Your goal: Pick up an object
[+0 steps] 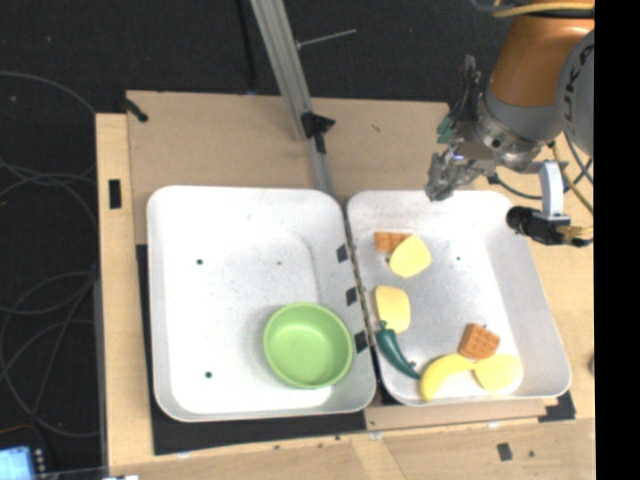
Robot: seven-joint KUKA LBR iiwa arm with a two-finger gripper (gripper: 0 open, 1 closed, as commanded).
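My gripper point(438, 190) hangs over the far rim of the right bin point(520, 268), with nothing visible between its fingers. Below it in that bin lie an orange waffle piece point(387, 240) partly under a pale yellow round piece point(410, 257). Another pale yellow piece point(392, 308) sits near the bin's left wall. A teal curved handle point(394, 353) lies at the front left. A yellow banana point(444, 373), a second waffle piece point(479, 342) and a yellow slice point(497, 372) crowd the front corner.
The left bin point(230, 258) holds a green bowl point(308, 344) at its front right. A grey metal pole point(290, 78) slants up from behind the two bins. The tan bench point(220, 138) surrounds both bins.
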